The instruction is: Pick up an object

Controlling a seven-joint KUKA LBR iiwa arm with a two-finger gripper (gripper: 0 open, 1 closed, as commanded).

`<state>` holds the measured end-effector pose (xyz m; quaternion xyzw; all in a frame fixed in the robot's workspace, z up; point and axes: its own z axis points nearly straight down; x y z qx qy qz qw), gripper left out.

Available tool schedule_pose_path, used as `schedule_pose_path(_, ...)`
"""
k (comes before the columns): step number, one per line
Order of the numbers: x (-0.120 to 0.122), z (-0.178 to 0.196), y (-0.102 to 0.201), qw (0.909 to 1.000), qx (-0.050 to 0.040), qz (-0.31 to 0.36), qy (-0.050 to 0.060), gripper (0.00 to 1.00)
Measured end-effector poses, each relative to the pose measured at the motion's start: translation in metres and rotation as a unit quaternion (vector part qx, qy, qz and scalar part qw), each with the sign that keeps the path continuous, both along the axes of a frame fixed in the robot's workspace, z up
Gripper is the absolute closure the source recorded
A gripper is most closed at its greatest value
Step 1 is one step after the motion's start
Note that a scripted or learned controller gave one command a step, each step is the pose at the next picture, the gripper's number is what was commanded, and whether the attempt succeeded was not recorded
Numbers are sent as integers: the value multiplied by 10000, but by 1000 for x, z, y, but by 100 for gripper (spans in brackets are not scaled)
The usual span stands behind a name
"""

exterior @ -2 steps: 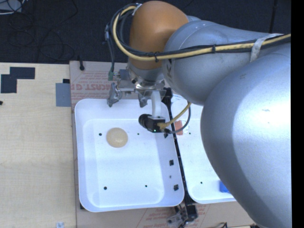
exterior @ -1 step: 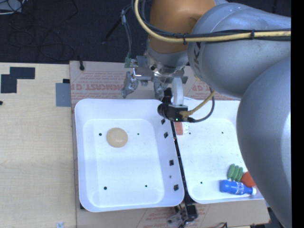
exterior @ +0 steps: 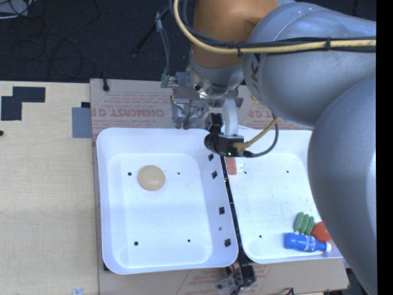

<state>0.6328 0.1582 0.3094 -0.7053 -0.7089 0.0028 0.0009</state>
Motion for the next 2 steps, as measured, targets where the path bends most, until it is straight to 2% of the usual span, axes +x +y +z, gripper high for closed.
schedule_pose_path(1,0,9,1,10000,-9,27,16,100)
schedule_pose_path(2,9,-230,-1,10000,1,-27,7,100)
